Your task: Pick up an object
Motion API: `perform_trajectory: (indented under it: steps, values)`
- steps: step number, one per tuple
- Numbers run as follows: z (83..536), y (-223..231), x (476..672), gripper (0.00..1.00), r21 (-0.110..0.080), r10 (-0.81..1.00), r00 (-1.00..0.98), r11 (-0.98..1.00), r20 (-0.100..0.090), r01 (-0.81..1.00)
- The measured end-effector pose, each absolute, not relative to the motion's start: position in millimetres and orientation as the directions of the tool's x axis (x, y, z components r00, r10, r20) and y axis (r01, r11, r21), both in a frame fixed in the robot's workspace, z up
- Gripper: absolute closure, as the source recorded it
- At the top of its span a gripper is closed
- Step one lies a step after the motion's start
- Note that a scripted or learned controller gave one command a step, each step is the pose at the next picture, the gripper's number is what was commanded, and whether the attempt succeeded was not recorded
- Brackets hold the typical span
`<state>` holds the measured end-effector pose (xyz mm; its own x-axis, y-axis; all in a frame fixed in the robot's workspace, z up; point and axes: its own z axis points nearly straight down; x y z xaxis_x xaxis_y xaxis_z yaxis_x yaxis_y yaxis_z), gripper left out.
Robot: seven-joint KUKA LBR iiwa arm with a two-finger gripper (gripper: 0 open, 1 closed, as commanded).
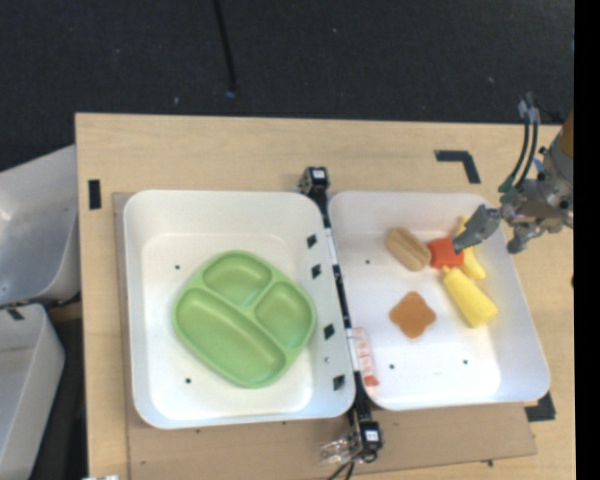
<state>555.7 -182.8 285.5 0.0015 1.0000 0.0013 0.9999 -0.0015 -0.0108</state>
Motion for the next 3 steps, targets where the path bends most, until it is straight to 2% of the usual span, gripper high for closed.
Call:
perform_trajectory:
  steps: [1, 2, 3]
  values:
    - [292.4, -182.3, 557.6, 0.00, 0.001, 1.000, -0.001, 0.001, -0.001, 1.000]
    - [238.3, -191.6, 550.8, 0.00, -0.003, 1.000, 0.001, -0.001, -0.001, 1.000]
    - [194.9, -191.3, 555.3, 0.00, -0.002, 1.000, 0.002, -0.002, -0.002, 1.000]
